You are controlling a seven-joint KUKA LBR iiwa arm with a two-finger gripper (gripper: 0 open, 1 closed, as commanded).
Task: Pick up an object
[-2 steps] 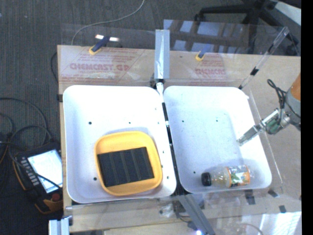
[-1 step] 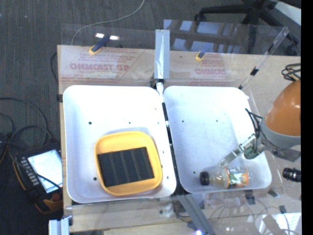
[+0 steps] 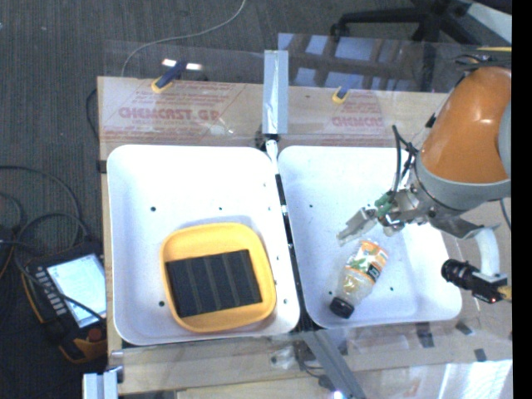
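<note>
While hovering with fingers spread and gripping nothing, two-finger gripper (image 3: 366,220) at one o'clock of small clear plastic bottle with black cap (image 3: 357,278), lying tilted in right white bin (image 3: 320,181). Risk: rolling aside. Yellow tray with black ribbed insert (image 3: 218,278) at nine o'clock, no obstruction.

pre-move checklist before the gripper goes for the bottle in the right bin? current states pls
1. Target in sight: clear plastic bottle with a black cap and orange label lies on its side in the right white bin: ok.
2. Gripper position: above the bottle's upper end, not yet around it: ok.
3. Finger opening: cannot tell.
4. Nothing held between the fingers: cannot tell.
5. Room around the bottle: its cap lies close to the bin's near wall, so a low approach there looks tight: not ok.
6. Other bin: yellow tray with a dark ribbed insert sits in the left white bin, away from the arm's path: ok.
</note>
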